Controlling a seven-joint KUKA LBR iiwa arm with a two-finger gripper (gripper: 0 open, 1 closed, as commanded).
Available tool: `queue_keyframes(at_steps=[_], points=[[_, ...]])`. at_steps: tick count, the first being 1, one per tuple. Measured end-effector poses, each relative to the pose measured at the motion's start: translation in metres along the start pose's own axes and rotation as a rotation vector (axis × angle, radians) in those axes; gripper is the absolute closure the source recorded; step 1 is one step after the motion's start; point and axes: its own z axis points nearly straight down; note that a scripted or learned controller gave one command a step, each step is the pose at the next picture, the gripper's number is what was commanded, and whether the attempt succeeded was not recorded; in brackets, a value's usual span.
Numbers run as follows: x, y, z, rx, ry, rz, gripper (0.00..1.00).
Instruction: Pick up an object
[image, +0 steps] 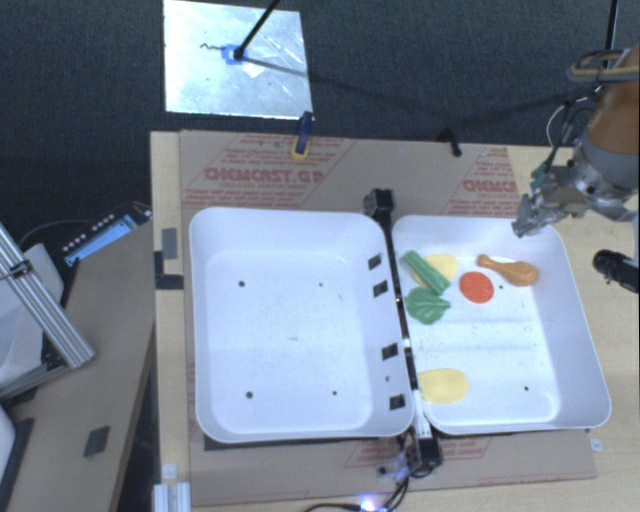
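Hovered gripper (528, 222) above right bin (575, 330) far corner, finger state unclear. Needed to centre over drumstick (508, 268), descend straight, avoid tomato slice (477, 288) alongside.

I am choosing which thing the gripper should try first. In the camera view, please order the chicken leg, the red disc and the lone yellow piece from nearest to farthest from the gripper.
From the gripper:
1. Chicken leg, just below it, far right of the right bin.
2. Red disc, beside the leg, toward the middle.
3. Yellow piece, alone near the front wall.
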Motion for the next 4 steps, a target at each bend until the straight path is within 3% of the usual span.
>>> queue_keyframes(at_steps=[1, 2, 3, 4], points=[[0.034, -0.071, 0.057, 0.025, 0.009, 0.000, 1.00], [0.072, -0.149, 0.120, 0.029, 0.011, -0.001, 1.00], [0.150, -0.090, 0.056, 0.007, 0.009, -0.013, 1.00], [0.185, -0.043, 0.055, 0.011, 0.006, -0.008, 1.00]])
